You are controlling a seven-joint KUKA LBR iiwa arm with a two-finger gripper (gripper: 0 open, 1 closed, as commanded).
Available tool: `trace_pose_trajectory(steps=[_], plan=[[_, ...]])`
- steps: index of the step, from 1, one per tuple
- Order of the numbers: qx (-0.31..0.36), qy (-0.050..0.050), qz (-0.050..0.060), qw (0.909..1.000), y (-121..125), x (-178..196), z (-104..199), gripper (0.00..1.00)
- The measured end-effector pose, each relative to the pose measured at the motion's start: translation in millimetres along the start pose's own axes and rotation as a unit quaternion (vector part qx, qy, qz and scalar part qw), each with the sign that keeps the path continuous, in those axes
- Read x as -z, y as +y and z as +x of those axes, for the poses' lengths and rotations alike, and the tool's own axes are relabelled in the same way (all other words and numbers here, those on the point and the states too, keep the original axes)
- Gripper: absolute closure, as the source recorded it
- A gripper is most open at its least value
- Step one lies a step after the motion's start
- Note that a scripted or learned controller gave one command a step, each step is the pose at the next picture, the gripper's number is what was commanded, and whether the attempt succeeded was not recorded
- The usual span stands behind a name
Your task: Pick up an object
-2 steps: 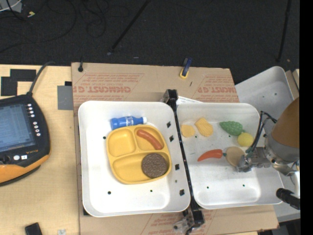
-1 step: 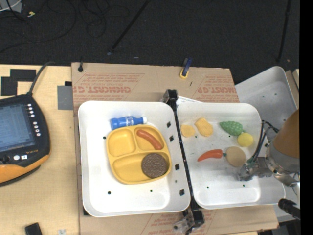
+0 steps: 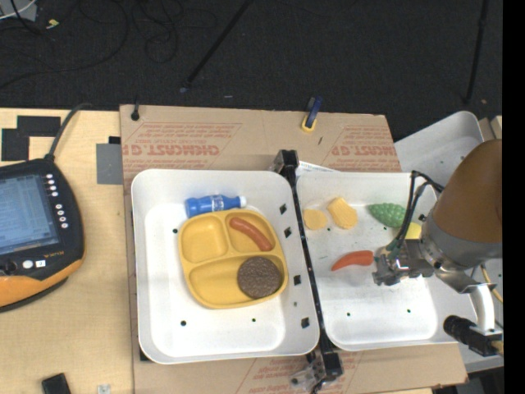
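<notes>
- Lying just to the camera-left of the pincer, the small red-orange chilli-shaped plastic piece rests on the floor of the right white bin; its near end looks almost touching the pincer's tip, though contact cannot be confirmed
- Its long axis runs roughly across the view, left to right with a slight upward tilt toward the pincer, so a grasp would probably need the pincer set across that axis
- Other candidates in the same bin sit further off: a leafy green plastic piece above the pincer, and two yellow rounded pieces up and to the left
- The state of the pincer cannot be told; it is a dark cluster, partly covered by the grey arm
- The neighbouring left white bin holds a yellow compartment tray carrying a sausage and a brown patty, with a blue bottle beside it, well apart from the pincer
</notes>
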State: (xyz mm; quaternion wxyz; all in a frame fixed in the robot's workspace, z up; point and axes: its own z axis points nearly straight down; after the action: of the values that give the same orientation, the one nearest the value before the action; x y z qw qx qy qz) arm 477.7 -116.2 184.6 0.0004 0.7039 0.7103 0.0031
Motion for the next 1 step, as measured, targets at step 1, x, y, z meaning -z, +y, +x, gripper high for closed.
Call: trace_pose_trajectory(steps=[1], plan=[[0.001,0.000,0.000,1.0000,38.9,57.0,93.1,1.00]])
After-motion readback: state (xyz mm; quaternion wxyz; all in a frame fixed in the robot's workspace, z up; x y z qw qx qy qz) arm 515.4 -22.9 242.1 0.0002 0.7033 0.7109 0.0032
